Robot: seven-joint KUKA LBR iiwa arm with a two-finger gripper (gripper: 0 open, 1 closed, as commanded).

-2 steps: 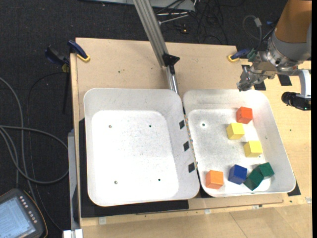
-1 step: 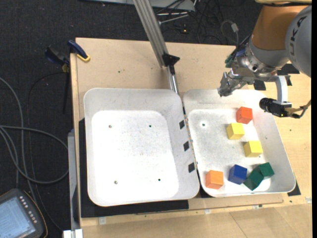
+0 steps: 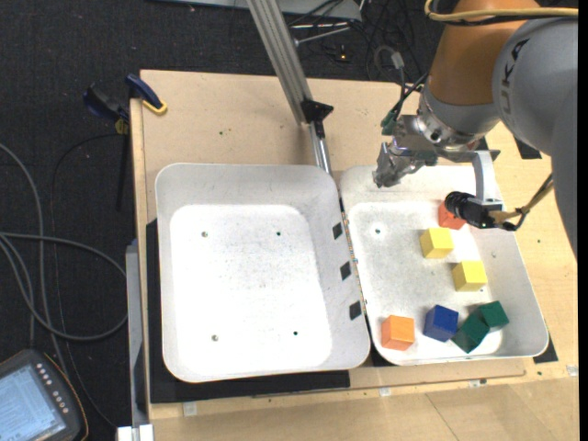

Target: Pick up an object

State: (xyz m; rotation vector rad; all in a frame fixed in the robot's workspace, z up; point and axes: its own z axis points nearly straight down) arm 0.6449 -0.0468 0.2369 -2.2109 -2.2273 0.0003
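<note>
Gripper (image 3: 390, 171): hangs over the far-left corner of the right bin, near the rim; nothing shows between its tips, and whether they are parted or closed I cannot tell, being small and dark against the wrist.
Arm (image 3: 501, 53): grey, with the orange band (image 3: 478, 26) above the wrist; it reaches in from the right, bent down toward the bin's far edge.
Black fitting (image 3: 470, 209): a dark cylinder on a white bracket beside the wrist, lying over the far part of the right bin.
Red-orange block (image 3: 448, 217): just beside that fitting and partly hidden by it, in the far part of the right bin, near the gripper but apart from it.
Yellow blocks: one (image 3: 437, 242) below the red-orange block, a second (image 3: 469, 275) nearer the camera and to its right; the two are apart.
Blue block (image 3: 441, 322): near the bin's front edge.
Green blocks: one (image 3: 493, 314) and a darker one (image 3: 470, 333), touching, just beside the blue block on its right.
Orange block (image 3: 398, 332): front-left of the right bin, left of the blue one.
Right bin (image 3: 386, 274): shallow, white, holding all the blocks.
Left bin (image 3: 239, 265): white, speckled, side by side with the right one.
Bench (image 3: 230, 118): pale wood under both bins.
Metal pole (image 3: 280, 39): slants down to the gap between the bins at their far edge.
</note>
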